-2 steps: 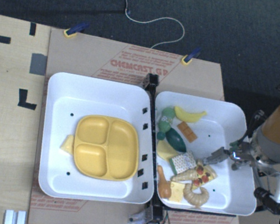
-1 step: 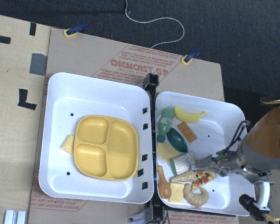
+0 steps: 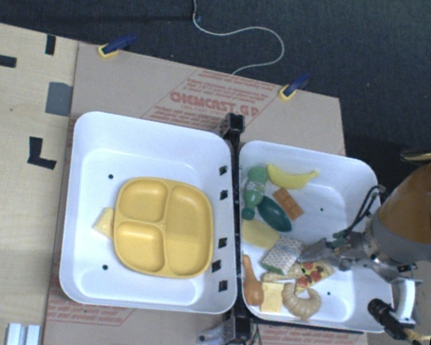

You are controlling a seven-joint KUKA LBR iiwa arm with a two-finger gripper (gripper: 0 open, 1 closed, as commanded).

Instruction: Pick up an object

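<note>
gripper (image 3: 326,249) low in right bin (image 3: 360,172); can't tell jaw state; small pizza slice (image 3: 312,273) just below: light, stiff, flat; pinch its edges.

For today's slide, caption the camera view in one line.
Gripper poised over toy food in the right bin; yellow divided plate in the left bin.

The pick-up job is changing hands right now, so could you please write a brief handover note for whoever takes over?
Gripper: low over the right bin, at the edge of the toy pile; whether its fingers are open or shut cannot be made out, and nothing is seen held.
Objects: banana, dark green piece, orange carrot-like piece and other toys lie in the right bin. The left bin holds a yellow divided plate.
Done: no pick visible yet.
Left: grasp one object and lift it.
</note>
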